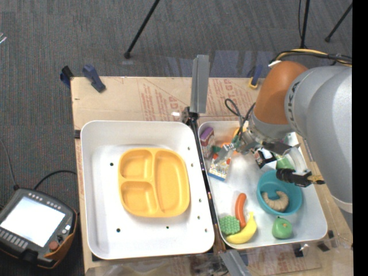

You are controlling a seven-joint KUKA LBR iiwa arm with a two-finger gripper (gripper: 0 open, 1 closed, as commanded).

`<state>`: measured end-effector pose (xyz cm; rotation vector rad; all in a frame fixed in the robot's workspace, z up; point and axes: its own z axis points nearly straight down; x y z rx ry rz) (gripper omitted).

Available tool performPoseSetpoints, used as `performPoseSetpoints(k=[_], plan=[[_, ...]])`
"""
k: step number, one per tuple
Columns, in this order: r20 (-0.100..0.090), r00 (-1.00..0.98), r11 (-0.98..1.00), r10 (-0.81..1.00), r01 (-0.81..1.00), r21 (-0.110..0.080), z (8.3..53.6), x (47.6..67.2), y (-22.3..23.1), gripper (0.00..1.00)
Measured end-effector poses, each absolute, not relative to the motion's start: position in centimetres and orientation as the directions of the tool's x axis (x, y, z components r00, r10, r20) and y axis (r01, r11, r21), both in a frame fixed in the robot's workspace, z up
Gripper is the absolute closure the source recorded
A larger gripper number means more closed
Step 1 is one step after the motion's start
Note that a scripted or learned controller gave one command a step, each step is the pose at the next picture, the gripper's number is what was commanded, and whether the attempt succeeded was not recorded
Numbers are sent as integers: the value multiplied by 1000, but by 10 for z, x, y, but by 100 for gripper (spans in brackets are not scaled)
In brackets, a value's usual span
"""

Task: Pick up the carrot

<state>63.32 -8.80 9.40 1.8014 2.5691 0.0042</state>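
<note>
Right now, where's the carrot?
The carrot lies near the front of the right bin, just left of the blue bowl, above the banana.

The brown bench bears two white bins — left bin, right bin — side by side.

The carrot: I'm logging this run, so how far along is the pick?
Done: nothing visible yet. The carrot lies in the right bin, beside the banana and a green bumpy toy. In hand: the arm hangs over the bin's far end, near the small box, away from the carrot. Left: move over the carrot, descend, grasp and lift.
</note>
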Motion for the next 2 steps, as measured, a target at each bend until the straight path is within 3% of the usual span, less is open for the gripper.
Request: performPoseSetpoints(k=[1, 2], plan=[[1, -37, 37, 999, 999, 5, 94, 646, -89, 0], [0, 378, -378, 926, 926, 1, 131, 644, -100, 0]])
